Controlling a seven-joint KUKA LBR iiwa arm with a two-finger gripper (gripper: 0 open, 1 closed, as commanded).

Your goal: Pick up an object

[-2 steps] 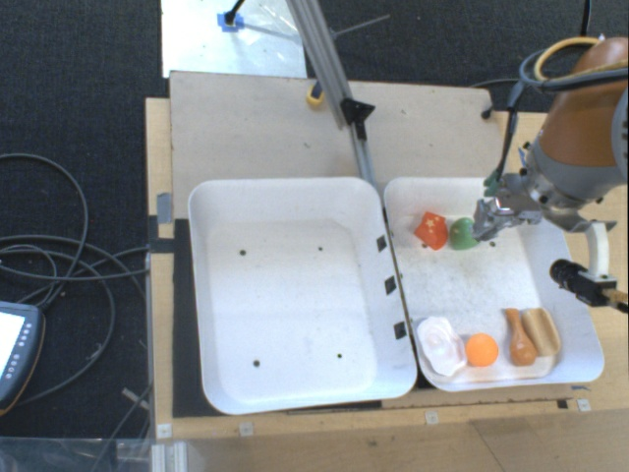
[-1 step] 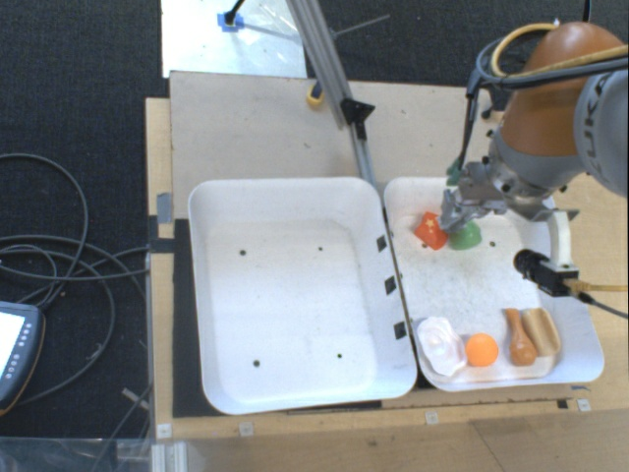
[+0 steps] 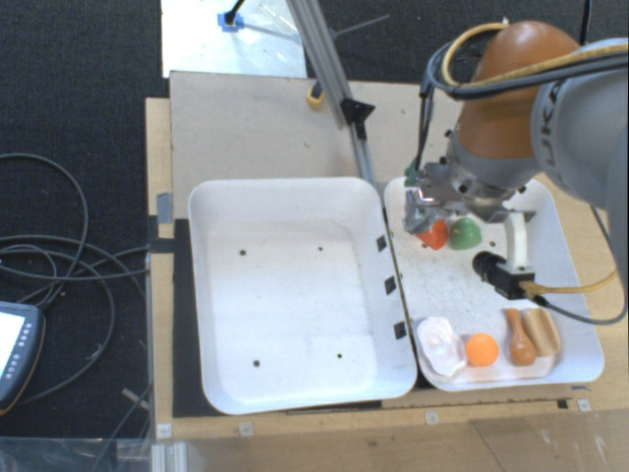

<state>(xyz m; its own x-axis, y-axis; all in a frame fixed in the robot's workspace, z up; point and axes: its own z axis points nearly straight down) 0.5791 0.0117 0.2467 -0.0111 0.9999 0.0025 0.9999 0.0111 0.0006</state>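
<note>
Red item and green item lay under hand in right bin, w/ arm lowered, prob. to grasp; finger opening undeterminable.

Counter: two bins side by side. Left bin. Right bin: ball at the near edge, a wrapped item just left of it, a hot dog toy just right. Further back, two small items side by side, beneath the end effector.
</note>
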